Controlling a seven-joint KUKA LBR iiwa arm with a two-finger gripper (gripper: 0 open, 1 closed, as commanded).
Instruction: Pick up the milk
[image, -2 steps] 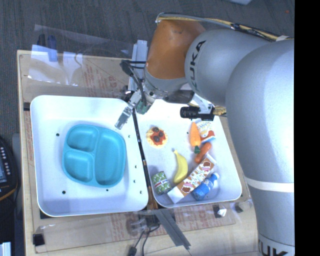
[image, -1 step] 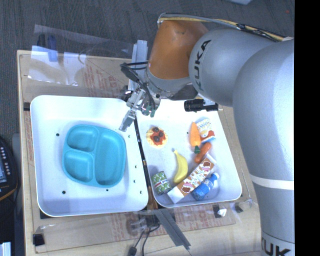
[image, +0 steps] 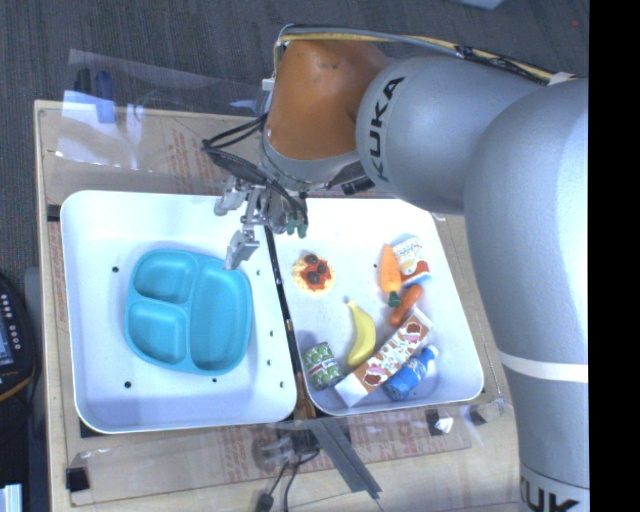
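I have one fixed camera, mounted above the counter (image: 150, 440) and looking down at a slant. It frames both white bins, the left bin (image: 90, 300) and right bin (image: 455, 340), fairly close. The arm (image: 470, 130) enters from frame right.

This is a robotics lab or test cell rather than a home or shop. A large grey industrial arm (image: 480, 130) marked KUKA, with an orange band, reaches over a wooden bench (image: 60, 140). Two shallow white bins (image: 90, 300) sit side by side on it, one holding a blue divided plastic tray (image: 190, 310), the other toy food (image: 375, 320). Loose cables (image: 280, 470) and clear plastic sheeting (image: 120, 110) lie around, with dark carpet (image: 60, 40) beyond.
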